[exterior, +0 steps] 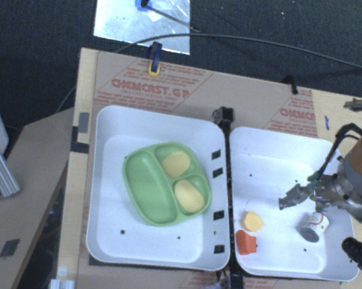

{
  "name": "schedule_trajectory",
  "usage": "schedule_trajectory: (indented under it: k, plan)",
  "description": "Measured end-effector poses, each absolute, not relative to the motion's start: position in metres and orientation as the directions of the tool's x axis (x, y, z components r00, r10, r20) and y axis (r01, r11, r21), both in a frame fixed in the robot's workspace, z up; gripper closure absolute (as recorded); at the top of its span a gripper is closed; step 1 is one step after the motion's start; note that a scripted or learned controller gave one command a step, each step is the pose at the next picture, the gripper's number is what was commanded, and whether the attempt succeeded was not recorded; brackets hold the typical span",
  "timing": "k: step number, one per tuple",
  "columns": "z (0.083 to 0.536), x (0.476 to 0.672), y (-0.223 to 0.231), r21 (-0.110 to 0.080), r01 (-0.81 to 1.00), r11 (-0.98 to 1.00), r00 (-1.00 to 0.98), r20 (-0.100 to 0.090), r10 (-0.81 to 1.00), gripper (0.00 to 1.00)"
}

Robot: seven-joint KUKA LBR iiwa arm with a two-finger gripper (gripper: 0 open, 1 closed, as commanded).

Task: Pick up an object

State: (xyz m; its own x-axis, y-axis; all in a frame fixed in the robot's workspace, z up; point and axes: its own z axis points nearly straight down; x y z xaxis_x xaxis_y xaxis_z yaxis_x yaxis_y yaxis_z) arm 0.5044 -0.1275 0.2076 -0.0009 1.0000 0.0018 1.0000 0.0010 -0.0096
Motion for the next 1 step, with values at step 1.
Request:
schedule_trajectory:
  k: [1]
  plan:
    - [0.2127,0.5071,-0.1274,0.002,1.000,0.004,-0.004,0.000,1.000,0.00]
